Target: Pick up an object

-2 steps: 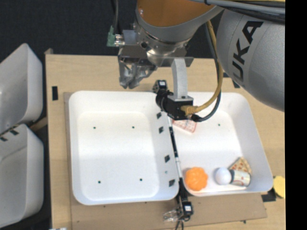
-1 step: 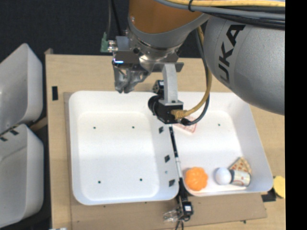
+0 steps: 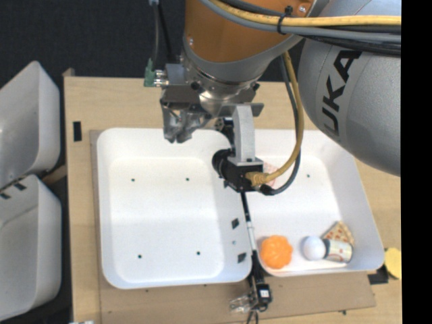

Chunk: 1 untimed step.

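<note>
Where the right bin [image 3: 361, 204] comes closest to the camera, three candidate objects lie along its near wall: an orange ball [image 3: 276, 250] with a dimpled skin, a white ball [image 3: 313, 248] just beside it, and a small paper cup [image 3: 337, 250] on its side, touching the white ball, with a patterned triangular piece [image 3: 338, 233] just behind it. Judged by look alone, the orange ball is light and slightly yielding, and its textured skin should resist slipping; it is best taken across its middle, with the fingers closing from the open bin floor and not from the wall side. The white ball appears smooth and hard, so it may roll or squirt out of a pinch. The cup seems thin and crushable; a light grip across its body would suit it. All three crowd the near wall, which leaves little finger room there. A yellow thing [image 3: 393, 262] lies outside the bin at its near right corner. Beyond, the left bin [image 3: 108, 181] shows its bare white floor. Farther back, the gripper [image 3: 181, 131] hangs over the far edge of the left bin, well apart from the objects; whether it is open or closed cannot be told. Above it rises the orange band [image 3: 229, 25] of the arm.
</note>
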Available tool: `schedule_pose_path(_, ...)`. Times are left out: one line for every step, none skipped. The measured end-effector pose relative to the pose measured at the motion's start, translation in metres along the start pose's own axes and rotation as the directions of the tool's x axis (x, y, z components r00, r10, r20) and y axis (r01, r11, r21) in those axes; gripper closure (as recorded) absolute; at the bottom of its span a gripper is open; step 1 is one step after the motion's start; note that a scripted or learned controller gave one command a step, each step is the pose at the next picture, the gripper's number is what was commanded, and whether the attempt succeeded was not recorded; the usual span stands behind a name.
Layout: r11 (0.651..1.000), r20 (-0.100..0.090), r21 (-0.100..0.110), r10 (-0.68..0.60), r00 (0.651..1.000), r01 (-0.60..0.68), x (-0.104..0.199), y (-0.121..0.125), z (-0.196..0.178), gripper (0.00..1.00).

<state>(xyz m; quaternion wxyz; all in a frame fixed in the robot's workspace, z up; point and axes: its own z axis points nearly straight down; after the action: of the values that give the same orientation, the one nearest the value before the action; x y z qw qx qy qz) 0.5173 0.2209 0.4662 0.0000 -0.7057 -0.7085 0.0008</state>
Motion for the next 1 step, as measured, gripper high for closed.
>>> schedule_pose_path(1.0,0.0,0.0,-0.001,1.0,0.001,-0.0004,-0.0062,0.0161,1.0)
